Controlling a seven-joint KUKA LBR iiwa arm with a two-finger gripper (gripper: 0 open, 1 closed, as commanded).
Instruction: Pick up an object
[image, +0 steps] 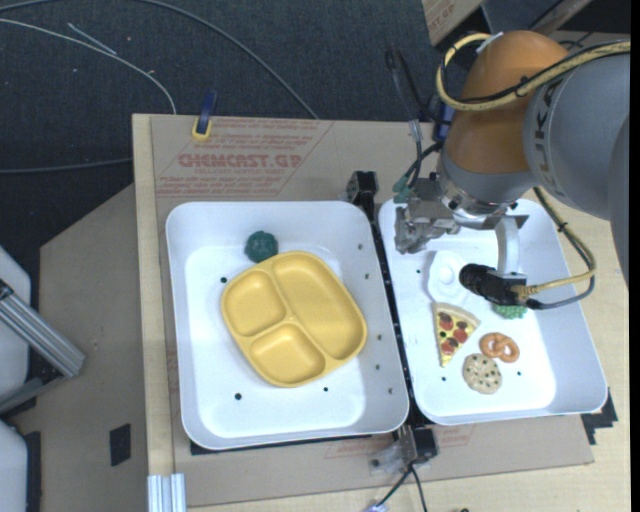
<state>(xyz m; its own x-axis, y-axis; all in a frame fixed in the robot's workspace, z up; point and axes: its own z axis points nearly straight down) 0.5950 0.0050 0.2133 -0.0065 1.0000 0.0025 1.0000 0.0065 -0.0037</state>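
Observation:
In the right bin lie a toy pizza slice, a pretzel and a chocolate-chip cookie, close together near the middle. A small green piece sits just above the pretzel, partly hidden by a black part on the arm. My gripper hangs over the far left part of this bin, up and left of the pizza slice. I see nothing held in it. The left bin holds a yellow divided plate and a dark green lump beside the plate's far edge.
The grey arm with its orange band covers the far right of the right bin. A black cabled part hangs off the wrist above the toys. Both bins rest on a cardboard sheet; cables run across the dark floor behind.

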